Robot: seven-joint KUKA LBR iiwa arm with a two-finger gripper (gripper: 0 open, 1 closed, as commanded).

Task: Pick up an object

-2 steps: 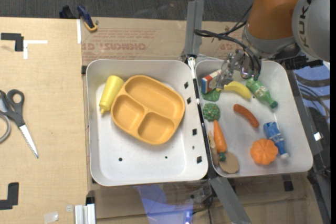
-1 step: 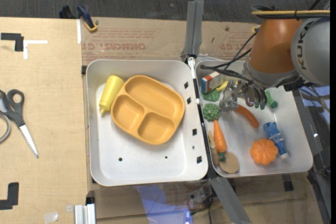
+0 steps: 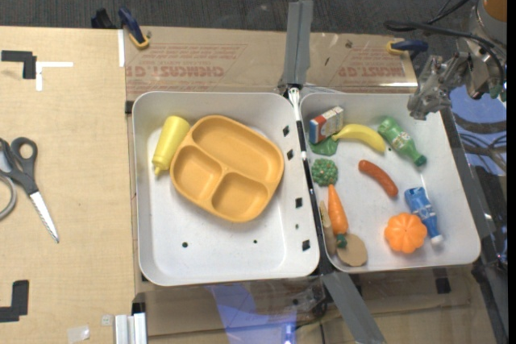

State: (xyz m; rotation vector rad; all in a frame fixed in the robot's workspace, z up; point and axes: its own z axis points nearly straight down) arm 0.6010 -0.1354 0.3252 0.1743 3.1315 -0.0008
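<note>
The right bin [image 3: 459, 197] holds a banana [image 3: 360, 136], a small red and white carton [image 3: 326, 123], a green bottle [image 3: 401, 141], a red sausage [image 3: 379, 177], a blue bottle [image 3: 422, 212], an orange [image 3: 405, 232], a carrot [image 3: 336, 209] and a broccoli piece [image 3: 324, 171]. My gripper [image 3: 426, 97] hangs over that bin's far right corner, above and to the right of the green bottle. It touches none of the objects, and nothing hangs from it.
The left bin [image 3: 161, 246] holds a yellow divided plate [image 3: 223, 167] and a yellow bottle [image 3: 169, 142] at its left. Scissors [image 3: 24, 181] lie on the wooden bench far left. A grey divider bar [image 3: 297, 44] stands behind the bins. Cables run at the right.
</note>
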